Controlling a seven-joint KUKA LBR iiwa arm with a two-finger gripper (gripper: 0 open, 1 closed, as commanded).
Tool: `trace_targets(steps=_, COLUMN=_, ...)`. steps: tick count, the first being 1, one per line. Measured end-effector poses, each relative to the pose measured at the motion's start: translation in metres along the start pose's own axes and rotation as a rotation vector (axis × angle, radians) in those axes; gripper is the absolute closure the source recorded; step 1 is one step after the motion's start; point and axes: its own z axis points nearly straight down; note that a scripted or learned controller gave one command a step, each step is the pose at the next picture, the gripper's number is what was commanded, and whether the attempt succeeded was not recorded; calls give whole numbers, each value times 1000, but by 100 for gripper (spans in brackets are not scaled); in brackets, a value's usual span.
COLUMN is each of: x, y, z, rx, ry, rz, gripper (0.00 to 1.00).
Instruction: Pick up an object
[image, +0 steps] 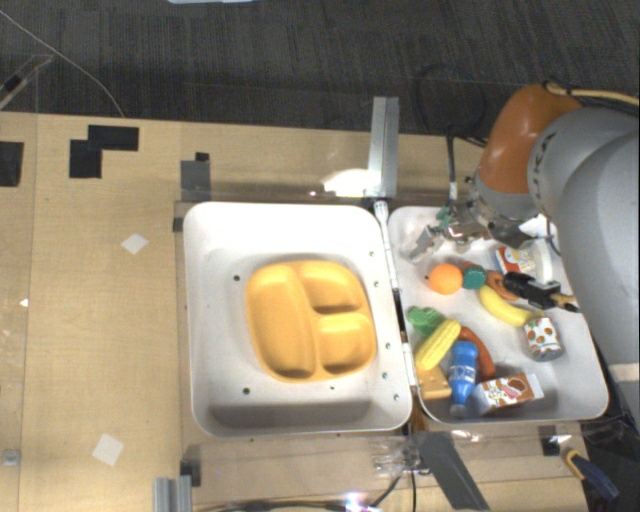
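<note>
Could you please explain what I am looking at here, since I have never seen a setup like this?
This is one camera fixed above a workbench, looking down at a slant. The big grey shape with an orange band on the right is a robot arm, and its gripper hangs over the far end of the right bin. Nothing can be seen between its fingers.

Two shallow white bins sit side by side. The left bin holds a yellow divided tray. The right bin holds a pile of toy food: an orange ball, a banana, a corn cob, a blue bottle, a small carton, a small can and a green piece.

The arm's job is to pick one of these up.
</note>
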Motion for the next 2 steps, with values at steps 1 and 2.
trace_targets(steps=1, x=0, y=0, z=0, rx=0, ry=0, rz=0, gripper=0)
trace_targets(steps=2, x=0, y=0, z=0, rx=0, ry=-1, rz=0, gripper=0)
